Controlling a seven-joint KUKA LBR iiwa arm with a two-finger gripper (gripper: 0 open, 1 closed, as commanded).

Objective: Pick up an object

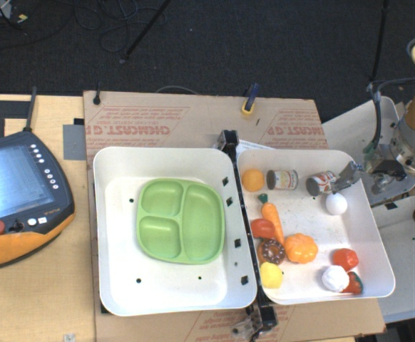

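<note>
Left bin [115, 191]: shallow, white; it carries a green divided plate [180, 221] with three compartments, lying flat near the middle.
Right bin [375, 234]: shallow, white, touching the left bin along a black clamped seam; it carries all the small objects.
Far row in right bin: an orange ball-like fruit [253, 180] at the left, a small can [283, 179] lying on its side beside it, a second tipped can [321, 183] further right.
White ball [336, 204]: just in front of the second can, near the bin's right wall.
Middle group: a toy carrot [271, 217] lying lengthwise, a red toy vegetable [262, 229] touching it, a chocolate doughnut [271, 251] just in front, an orange pumpkin-like piece [301, 248] beside the doughnut.
Near edge: a yellow lemon [271, 275] at the left, a red tomato-like piece [345, 258] and a white-and-red piece [336, 278] at the right.
End effector [378, 173]: at the right bin's far right corner, above the rim, close to the second can and the white ball; I cannot tell whether it is spread or closed, and no object is seen in it.
Tabletop [22, 298]: pale wood, with a cardboard sheet [165, 123] under both bins.
Teach pendant [18, 191]: on the tabletop well left of the bins, screen lit.
</note>
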